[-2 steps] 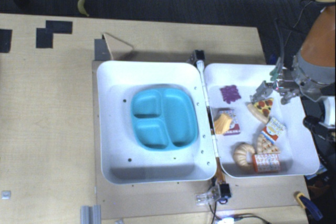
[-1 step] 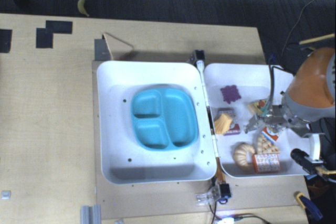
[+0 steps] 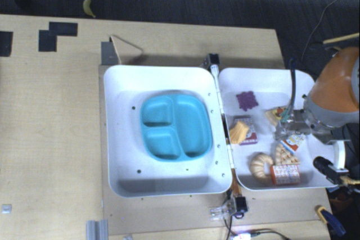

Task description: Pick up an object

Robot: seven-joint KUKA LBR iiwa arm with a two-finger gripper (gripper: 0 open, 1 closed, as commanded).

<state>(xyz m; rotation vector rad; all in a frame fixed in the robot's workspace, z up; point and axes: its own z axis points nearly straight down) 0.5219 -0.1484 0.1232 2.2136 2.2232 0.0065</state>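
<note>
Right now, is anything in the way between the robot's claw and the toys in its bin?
Nothing visible blocks it. The gripper is already low in the right bin, right among the small food toys. The purple piece and the bread roll lie apart from it.

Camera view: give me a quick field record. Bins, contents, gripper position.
left bin: holds a blue divided tray
right bin: holds a purple piece, yellow wedge, croissant, red and white box
arm: reaches in from the right, orange band above the wrist
gripper: low over the right bin's right side, near small packets
grasp: nothing seen held
</note>
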